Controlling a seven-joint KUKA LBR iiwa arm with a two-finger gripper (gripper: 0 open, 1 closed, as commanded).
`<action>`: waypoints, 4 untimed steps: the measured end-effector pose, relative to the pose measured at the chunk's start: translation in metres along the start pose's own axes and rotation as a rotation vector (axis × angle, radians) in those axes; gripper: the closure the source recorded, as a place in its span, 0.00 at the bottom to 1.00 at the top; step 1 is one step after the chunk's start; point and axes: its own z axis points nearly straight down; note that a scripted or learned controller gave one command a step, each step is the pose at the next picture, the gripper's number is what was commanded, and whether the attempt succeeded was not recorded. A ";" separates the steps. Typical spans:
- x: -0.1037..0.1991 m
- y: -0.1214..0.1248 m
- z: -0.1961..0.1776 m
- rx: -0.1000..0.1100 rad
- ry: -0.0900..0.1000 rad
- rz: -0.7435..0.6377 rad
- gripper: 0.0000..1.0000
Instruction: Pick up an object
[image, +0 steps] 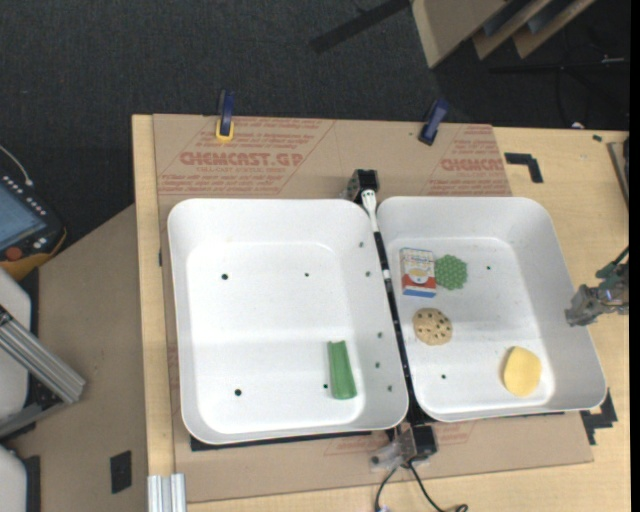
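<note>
The gripper (597, 300) waits at the right edge, beside the right bin (560, 240); whether its jaws are open cannot be told. The yellow lemon (521, 370) lies nearest, lower right, easy to reach.

A robotics lab or test bench: two white bins (190, 330) sit on a brown board (300, 150) printed with a maker's name, held by blue clamps (225, 112) at the far edge, with aluminium framing (35, 350) at the left.
</note>
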 end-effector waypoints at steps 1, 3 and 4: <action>0.003 0.067 -0.003 -0.010 -0.004 -0.009 1.00; 0.002 0.003 -0.047 0.000 0.001 -0.004 1.00; 0.002 0.002 -0.012 0.000 0.002 -0.004 1.00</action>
